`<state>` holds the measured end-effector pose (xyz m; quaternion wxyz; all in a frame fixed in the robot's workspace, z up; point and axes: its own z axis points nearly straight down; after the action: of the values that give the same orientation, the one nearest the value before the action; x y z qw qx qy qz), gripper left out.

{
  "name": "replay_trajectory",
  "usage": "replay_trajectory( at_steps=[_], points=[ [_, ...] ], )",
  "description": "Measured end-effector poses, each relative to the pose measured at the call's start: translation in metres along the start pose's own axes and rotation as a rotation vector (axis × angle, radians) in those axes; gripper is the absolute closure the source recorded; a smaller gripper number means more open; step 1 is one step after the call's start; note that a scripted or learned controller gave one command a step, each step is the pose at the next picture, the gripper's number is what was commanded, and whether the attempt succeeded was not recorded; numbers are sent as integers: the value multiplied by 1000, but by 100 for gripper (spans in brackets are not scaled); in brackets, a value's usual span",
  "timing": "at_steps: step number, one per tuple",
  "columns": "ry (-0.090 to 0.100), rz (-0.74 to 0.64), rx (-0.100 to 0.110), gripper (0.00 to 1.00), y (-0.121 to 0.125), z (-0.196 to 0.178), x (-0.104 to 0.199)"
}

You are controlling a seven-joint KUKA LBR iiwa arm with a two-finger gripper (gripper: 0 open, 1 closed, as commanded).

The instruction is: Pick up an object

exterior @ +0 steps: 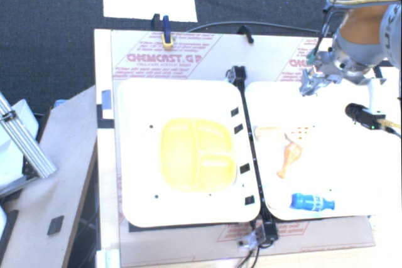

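Overhead, the gripper hangs above the far edge of the right bin, too small and blurred to judge its state. Nothing visible is held. Within that bin lie a tan drumstick-shaped object and, nearer the front, a blue bottle. A yellow divided tray sits in the left bin. The arm is cut off at the frame's right.
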<state>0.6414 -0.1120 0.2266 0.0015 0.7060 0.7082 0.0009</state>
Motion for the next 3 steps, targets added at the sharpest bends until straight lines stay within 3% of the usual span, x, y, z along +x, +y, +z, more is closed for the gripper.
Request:
replay_trajectory(
  at_steps=[1,3],
  points=[
    [0,-1,-1,100,1,-26,0],
    [3,-7,2,100,-1,2,110]
  ],
)
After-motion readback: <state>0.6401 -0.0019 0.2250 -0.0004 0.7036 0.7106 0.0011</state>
